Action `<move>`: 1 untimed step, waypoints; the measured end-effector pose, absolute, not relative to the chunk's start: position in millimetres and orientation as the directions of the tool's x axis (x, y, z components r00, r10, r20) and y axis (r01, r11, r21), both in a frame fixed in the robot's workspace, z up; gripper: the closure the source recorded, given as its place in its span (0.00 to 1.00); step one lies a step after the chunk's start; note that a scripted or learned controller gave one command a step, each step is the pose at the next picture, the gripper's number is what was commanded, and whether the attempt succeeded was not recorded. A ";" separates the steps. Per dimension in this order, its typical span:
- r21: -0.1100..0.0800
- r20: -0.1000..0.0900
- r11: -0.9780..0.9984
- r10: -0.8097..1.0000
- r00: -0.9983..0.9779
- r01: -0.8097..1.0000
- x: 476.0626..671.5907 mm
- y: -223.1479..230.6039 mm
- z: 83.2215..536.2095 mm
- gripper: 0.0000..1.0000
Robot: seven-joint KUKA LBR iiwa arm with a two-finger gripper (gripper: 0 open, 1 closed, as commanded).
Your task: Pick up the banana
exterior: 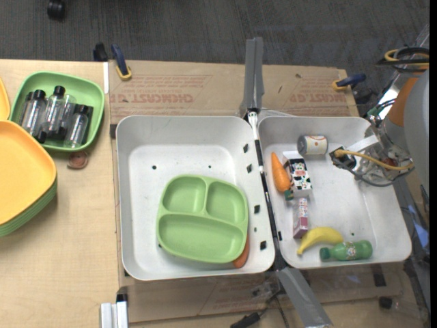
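Grey KUKA arm (418, 121) seen at right edge of camera view, cut off by frame there; orange band (410, 86) seen on upper part, above wrist; wrist angled down and toward view's left; two-finger metal gripper (369, 171) carried at arm's end, below and left of orange band, at mid-height of view; gripper detail too cluttered to be resolved
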State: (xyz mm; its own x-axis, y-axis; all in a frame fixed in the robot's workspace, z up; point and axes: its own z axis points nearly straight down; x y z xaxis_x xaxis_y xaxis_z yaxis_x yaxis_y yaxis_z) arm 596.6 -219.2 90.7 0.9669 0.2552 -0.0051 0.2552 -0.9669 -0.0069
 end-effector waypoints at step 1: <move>-0.008 -0.009 -0.965 0.261 0.965 0.261 596.2 -218.4 98.6 1.00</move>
